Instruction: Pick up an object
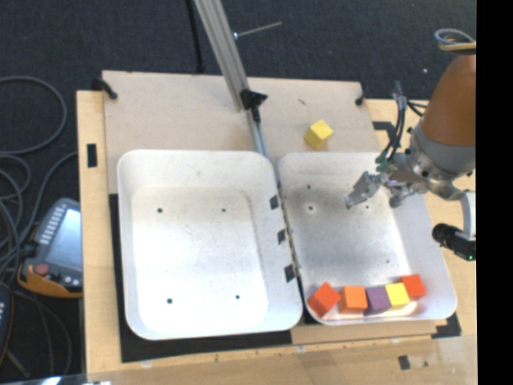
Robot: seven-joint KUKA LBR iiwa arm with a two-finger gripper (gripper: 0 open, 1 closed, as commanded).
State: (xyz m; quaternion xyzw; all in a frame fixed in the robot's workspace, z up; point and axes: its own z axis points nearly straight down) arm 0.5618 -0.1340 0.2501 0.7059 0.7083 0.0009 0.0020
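Observation:
Several small blocks line the front wall of the right bin [321, 167]: a red-orange block [325, 297], an orange block [354, 297], a purple block [377, 298], a yellow block [397, 295] and a red block [414, 286]. A separate yellow cube [318, 134] lies on the bench behind the right bin. My gripper [377, 189] hangs over the right bin's back right part, well above and behind the row of blocks. Its fingers [359, 191] are spread open with nothing between them.
The left bin [136, 175] stands beside the right one. A slanted aluminium pole [224, 46] rises from the bench behind the bins. Cables and a hand-held pendant [56, 247] lie on the floor to the left.

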